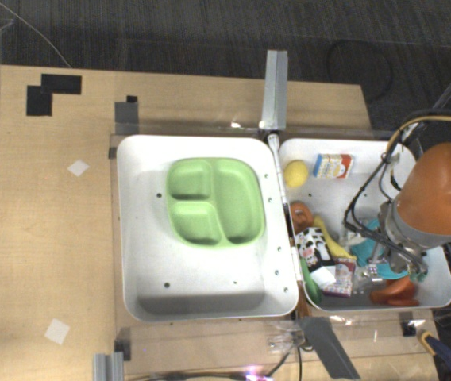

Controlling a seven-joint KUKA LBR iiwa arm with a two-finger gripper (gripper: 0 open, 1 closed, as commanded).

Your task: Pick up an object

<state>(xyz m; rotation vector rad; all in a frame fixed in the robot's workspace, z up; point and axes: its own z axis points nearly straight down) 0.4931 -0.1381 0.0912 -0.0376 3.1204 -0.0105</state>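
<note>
I see the wooden desk (43,236) spread under everything, and on it the two white bins side by side. The left bin (142,252) carries a green divided tray (213,201) with three compartments, lying flat toward the far half of the bin. The right bin (368,148) holds a clutter of small things. My arm (440,185) comes in from the right, its orange band over the right bin's right side, black cables looping off it to the left. The gripper (384,264) is down low in the near right part of that bin, among the objects; I cannot tell from here whether it is open, closed, or on anything. Near it lie a teal object (364,251) and, just nearer the bin's near edge, a red-orange object (396,292). Further left sit a black-and-white cow-patterned toy (311,248) with a yellow banana (333,244) beside it, and a brown-orange piece (301,213) just beyond. At the far end rest a small printed carton (333,165) and a yellow ball (295,173), near each other but apart.
</note>
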